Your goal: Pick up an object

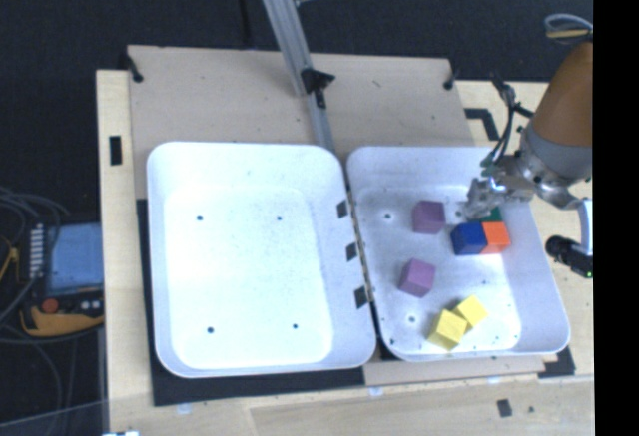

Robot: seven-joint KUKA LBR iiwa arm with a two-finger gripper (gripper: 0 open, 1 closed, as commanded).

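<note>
end effector (483, 197) — grip state unclear — hovers by the blue block (467, 238); the touching orange block (496, 236) could spoil a grab.

Robotics lab: plywood bench (280, 95) with two white bins (250, 254), grey-orange robot arm (564, 120) frame right, cables and electronics box (75, 259) at left edge.

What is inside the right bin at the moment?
Six blocks lie in the right bin: two purple blocks, a blue block touching an orange block, and two yellow blocks. The claw hangs over the blue and orange pair, covering whatever lies beneath it.
</note>
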